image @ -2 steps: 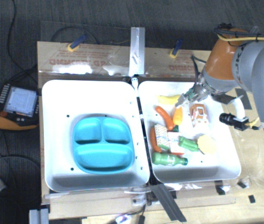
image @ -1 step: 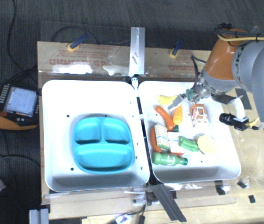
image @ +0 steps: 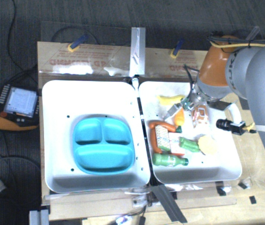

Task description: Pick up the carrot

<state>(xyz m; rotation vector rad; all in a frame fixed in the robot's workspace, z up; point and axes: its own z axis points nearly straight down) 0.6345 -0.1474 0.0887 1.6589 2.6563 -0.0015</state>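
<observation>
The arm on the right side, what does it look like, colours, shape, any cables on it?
The arm is a thick, rounded grey body with an orange band above the wrist. A thin dark cable loops over the top of the orange part. Below the band a slim metallic gripper with silvery and black parts extends down. A small black part sticks out on the arm's lower side.

A blue plastic tray with three parts (image: 104, 144) sits in the left white bin (image: 57, 107). A green toy bottle (image: 170, 161) lies near a round pale cookie (image: 208, 145).
</observation>
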